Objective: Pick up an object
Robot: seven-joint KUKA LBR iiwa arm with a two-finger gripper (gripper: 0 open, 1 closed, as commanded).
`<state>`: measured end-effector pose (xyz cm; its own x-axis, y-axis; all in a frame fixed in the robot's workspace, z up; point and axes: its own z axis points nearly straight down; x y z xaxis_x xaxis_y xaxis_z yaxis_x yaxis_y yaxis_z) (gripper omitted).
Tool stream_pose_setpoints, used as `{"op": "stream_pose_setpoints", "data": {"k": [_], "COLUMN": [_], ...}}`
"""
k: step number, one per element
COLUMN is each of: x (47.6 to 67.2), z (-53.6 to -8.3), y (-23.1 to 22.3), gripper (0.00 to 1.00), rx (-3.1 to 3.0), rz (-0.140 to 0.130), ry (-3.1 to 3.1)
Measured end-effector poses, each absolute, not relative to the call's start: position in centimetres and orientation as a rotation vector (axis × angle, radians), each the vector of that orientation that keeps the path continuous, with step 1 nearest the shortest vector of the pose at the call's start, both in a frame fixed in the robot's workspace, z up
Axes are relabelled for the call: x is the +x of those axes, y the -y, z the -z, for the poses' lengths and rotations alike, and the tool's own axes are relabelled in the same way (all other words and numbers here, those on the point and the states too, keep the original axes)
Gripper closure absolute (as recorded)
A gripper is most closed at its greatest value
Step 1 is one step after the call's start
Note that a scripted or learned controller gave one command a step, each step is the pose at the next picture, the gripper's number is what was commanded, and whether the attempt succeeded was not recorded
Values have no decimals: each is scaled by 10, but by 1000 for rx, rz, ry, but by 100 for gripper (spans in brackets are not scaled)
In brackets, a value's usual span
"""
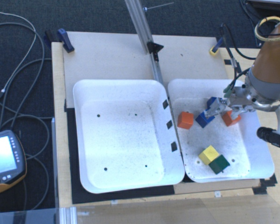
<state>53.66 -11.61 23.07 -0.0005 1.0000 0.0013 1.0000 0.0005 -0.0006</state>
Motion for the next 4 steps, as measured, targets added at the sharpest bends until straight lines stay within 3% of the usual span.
{"op": "stream_pose_setpoints", "data": {"k": [1, 2, 3, 4], "x": [586, 597, 557, 589], "z": [-136, -127, -108, -107], "y": [128, 120, 88, 126], "gripper": [0, 0, 0, 0], "rx": [-2215, -2226, -2235, -2226], "rz": [-7, 6, 17, 18], "ry": [2218, 2226, 2230, 2228]}}
